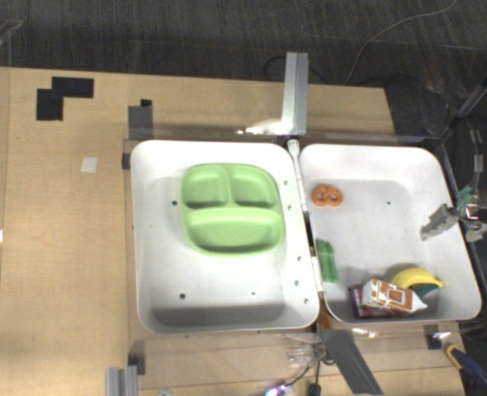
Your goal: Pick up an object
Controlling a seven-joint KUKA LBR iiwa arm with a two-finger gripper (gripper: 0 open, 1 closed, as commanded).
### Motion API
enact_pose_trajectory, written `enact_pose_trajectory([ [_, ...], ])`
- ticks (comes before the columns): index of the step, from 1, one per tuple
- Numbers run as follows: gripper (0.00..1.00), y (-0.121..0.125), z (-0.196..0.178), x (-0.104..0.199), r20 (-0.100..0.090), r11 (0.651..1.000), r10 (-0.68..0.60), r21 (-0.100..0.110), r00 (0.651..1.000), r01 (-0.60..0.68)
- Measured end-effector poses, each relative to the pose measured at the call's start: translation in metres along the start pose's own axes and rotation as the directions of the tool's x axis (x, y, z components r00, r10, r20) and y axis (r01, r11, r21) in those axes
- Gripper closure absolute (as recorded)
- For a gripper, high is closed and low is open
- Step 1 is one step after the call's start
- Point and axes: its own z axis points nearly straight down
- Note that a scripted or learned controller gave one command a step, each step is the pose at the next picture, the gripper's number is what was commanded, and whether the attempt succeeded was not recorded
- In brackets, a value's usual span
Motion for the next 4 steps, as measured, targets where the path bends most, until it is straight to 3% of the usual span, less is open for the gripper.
enact_pose_trajectory([
  [1, 0.00, 0.033, 0.022, -0.005, -0.001, 1.000, 0.005, 0.004, 1.000, -0.005],
  [2, 0.00, -0.003, 0.065, -0.001, -0.001, 0.971, 0.238, 0.006, 0.971, -0.238],
  [3, 0.00, -0.003, 0.065, -0.001, 0.000, 0.971, 0.239, 0.006, 0.971, -0.239],
  [4, 0.00, 0.037, -0.060, 0.029, 0.000, 1.000, -0.007, 0.001, 1.000, 0.007],
])
